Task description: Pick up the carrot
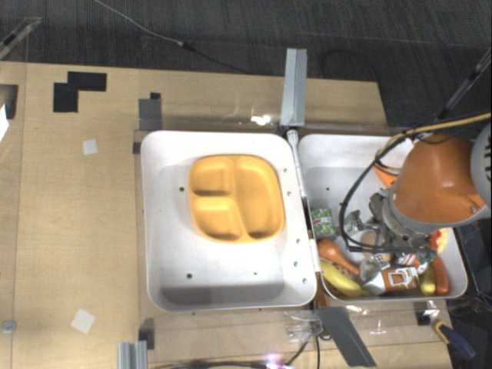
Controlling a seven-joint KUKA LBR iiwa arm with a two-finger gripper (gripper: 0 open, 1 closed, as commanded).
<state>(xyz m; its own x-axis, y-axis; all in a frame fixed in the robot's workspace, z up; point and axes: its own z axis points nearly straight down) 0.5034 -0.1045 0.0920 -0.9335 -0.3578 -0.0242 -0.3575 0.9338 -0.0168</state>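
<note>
the orange tapered carrot lies in the right shallow white bin, near that bin's front left corner, its thick end toward the divider and its thin end running under the arm's wrist. just in front of it, touching or nearly so, lies a curved yellow banana along the bin's front wall. behind the carrot, against the left wall, sits a small green-and-white printed packet.

the end effector is down among this clutter, right beside the carrot's thin end — its tips are hidden by the wrist and black cables, so whether they are apart, together or clamped on anything cannot be told. a brown-and-white carton and a red-and-yellow object lie to the right of it by the front wall. the grey arm's orange band covers much of the bin's right half.

the left shallow white bin holds a yellow-orange plastic tray with three compartments, well apart from the carrot. both bins rest on the light wooden table.
</note>
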